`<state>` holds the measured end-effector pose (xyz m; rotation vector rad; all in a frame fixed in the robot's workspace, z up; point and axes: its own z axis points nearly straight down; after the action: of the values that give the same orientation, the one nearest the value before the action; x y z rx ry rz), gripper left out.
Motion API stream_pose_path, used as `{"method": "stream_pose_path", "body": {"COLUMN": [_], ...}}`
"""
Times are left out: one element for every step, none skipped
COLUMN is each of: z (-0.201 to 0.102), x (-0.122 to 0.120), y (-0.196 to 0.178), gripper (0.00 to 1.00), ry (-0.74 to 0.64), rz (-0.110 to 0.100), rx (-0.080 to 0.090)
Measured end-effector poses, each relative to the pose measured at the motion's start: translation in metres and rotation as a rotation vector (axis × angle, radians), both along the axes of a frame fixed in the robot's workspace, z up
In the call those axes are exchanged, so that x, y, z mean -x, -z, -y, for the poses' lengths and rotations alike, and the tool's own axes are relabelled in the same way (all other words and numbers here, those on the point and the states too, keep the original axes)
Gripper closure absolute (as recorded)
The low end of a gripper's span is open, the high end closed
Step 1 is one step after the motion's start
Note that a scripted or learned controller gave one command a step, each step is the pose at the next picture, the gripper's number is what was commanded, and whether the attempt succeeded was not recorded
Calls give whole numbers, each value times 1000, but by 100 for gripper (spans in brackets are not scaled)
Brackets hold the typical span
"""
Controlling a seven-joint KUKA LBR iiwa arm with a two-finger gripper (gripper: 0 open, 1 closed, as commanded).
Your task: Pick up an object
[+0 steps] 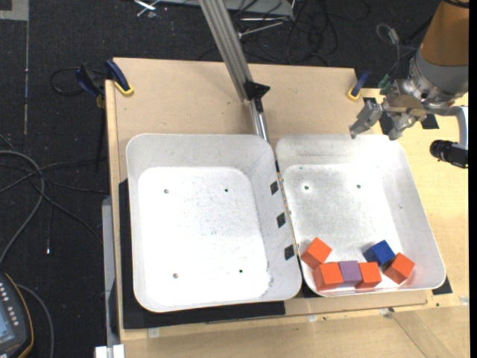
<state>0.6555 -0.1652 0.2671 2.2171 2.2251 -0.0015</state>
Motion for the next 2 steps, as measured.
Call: {"method": "stream_pose_path", "body": {"z": [0, -56], "x": [-1, 88], "y": [-11, 93], "gripper": [100, 100], "ry": [-3, 3], "rz": [3, -12], "rx": [1, -5]}}
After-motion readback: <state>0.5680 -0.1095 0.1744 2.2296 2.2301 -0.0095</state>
